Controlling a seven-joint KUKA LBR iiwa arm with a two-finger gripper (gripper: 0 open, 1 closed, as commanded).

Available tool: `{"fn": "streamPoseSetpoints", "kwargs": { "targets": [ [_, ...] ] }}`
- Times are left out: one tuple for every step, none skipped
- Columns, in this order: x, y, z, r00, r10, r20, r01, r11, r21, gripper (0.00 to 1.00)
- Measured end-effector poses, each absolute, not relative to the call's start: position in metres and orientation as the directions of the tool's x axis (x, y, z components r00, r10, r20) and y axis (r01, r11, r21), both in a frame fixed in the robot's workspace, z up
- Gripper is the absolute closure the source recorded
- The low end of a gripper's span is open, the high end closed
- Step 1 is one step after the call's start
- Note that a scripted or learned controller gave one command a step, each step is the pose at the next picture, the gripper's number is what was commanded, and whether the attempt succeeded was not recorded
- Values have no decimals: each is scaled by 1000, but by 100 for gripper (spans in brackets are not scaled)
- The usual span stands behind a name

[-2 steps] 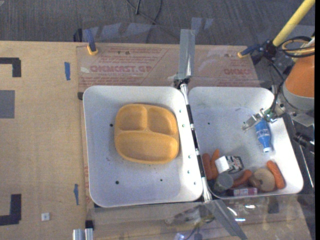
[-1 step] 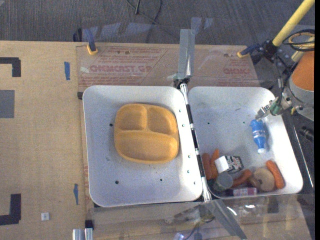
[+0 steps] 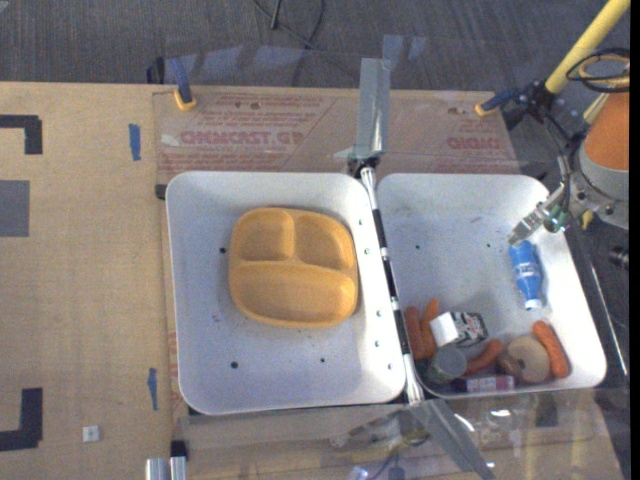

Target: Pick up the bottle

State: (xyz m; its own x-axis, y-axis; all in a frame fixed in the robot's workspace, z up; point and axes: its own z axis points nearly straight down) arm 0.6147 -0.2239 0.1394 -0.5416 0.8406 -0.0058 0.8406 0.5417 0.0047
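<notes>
The bottle (image 3: 525,274) is small and blue with a white cap end. It lies on its side near the right wall of the right bin (image 3: 450,228), pointing roughly toward the near edge. My gripper (image 3: 533,224) hangs just beyond the bottle's far end, close above it, with the grey arm and its orange band (image 3: 608,133) reaching in from the right. Nothing is held in the gripper.
A pile sits in the right bin's near corner: orange carrot-like pieces (image 3: 421,330), a white and black box (image 3: 462,325), a grey can (image 3: 448,361) and a brown lump (image 3: 526,358). The left bin (image 3: 200,348) holds a yellow divided tray (image 3: 293,266).
</notes>
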Motion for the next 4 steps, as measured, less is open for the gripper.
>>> {"fn": "streamPoseSetpoints", "kwargs": {
  "targets": [
    [615, -224, 139, -541, 841, -6, 841, 541, 5, 0],
    [611, -221, 87, -582, 813, -4, 813, 582, 5, 0],
    [612, -222, 99, -581, 814, -8, 814, 581, 11, 100],
    [626, -162, 248, -328, 945, -3, 945, 328, 3, 100]
  ]
}}
